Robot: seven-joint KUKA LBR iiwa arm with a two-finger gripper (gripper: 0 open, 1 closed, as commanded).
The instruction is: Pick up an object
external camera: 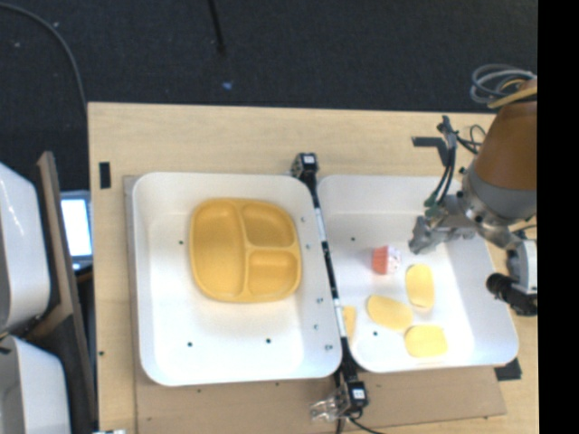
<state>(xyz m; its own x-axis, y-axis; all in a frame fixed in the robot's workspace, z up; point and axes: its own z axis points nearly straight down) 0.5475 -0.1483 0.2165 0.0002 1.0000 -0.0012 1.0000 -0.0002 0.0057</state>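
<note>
A small red-and-white object (385,259) lies in the right bin (362,351), apart from three yellow pieces (419,287) just beside it; the claw (425,236) hangs just right of it, grip state unclear; a yellow divided plate (244,249) fills the left bin (163,351) on the bench (226,134).

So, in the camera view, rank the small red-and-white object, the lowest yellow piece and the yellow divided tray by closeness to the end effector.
From the end effector:
1. Small red-and-white object, just lower left, right bin.
2. Lowest yellow piece, near that bin's front edge.
3. Yellow divided tray, in the left bin.
</note>
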